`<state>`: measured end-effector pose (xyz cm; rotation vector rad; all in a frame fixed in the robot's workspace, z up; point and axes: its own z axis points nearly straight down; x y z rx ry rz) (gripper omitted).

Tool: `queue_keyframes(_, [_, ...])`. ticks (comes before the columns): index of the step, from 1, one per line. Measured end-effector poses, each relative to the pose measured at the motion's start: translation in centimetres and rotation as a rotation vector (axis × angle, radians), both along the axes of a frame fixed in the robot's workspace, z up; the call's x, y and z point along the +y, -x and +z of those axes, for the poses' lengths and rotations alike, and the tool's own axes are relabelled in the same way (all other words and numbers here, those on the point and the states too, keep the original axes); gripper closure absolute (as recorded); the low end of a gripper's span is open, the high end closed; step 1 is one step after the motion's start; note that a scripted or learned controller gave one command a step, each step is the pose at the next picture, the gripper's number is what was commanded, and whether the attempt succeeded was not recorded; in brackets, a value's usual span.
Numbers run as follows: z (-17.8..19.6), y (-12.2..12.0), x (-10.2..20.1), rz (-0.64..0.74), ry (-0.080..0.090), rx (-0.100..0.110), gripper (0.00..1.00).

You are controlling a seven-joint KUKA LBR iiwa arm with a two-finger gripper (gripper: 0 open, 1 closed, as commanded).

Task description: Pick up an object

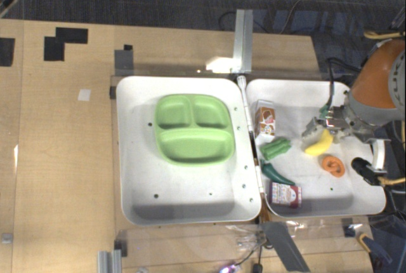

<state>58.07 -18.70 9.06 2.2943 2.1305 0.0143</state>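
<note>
Matt green plastic tray (pixel 193 127) in smooth white bin (pixel 136 157).

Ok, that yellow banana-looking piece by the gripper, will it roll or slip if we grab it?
The yellow piece looks smooth and rounded, so it may slip from a pinch. Its curved, elongated shape would probably rock or pivot rather than roll far. It looks like a light toy, likely easily nudged toward the orange piece.

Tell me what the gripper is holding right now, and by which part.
It cannot be told. The gripper sits right over the upper end of the yellow object in the right bin, but no hold shows.
</note>
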Motion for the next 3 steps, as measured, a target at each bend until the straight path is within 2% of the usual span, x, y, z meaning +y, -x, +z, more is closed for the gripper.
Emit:
queue_keyframes(1, [0.0,-0.7,2.9,-0.098,0.000,-0.001,0.00])
queue_keyframes(2, [1.3,-1.0,3.1,-0.094,-0.003,-0.008,1.00])
queue_keyframes(3, [11.0,-3.5,9.3,-0.200,-0.003,0.009,1.00])
